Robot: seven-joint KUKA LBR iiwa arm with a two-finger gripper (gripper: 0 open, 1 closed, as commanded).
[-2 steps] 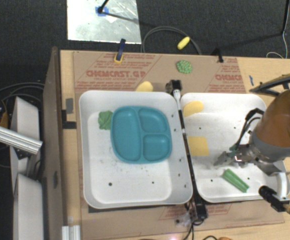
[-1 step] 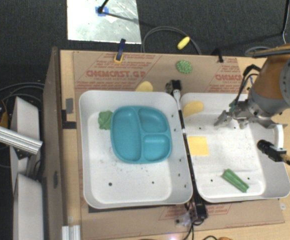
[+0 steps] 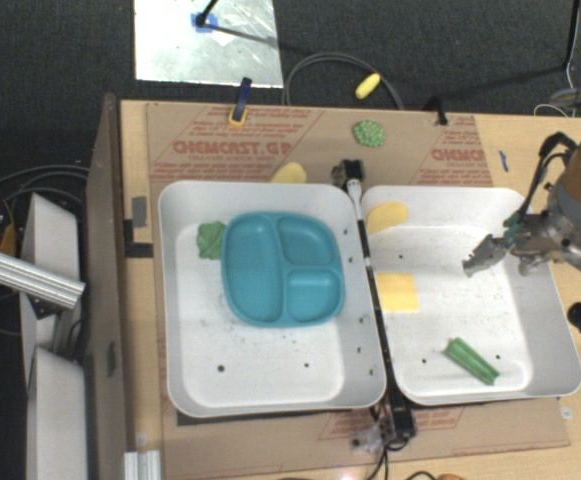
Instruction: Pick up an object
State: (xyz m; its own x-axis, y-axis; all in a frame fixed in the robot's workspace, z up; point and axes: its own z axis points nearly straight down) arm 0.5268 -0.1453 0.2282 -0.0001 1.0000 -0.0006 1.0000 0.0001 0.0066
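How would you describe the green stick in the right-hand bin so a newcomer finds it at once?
Start at the right white bin. Look to its near edge, below the yellow square: the green stick lies there at a slant. It is the bin's sole green item, long and thin, whereas its neighbours are flat and yellow.

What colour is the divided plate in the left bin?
Teal blue; the divided plate shows clearly in the camera view.

Bright even light, bins (image 3: pixel 270 393) glaring (gripper (image 3: pixel 480 256) soft).

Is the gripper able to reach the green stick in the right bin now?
Probably yes: the green stick lies alone, uncovered, below the gripper in the same right bin.
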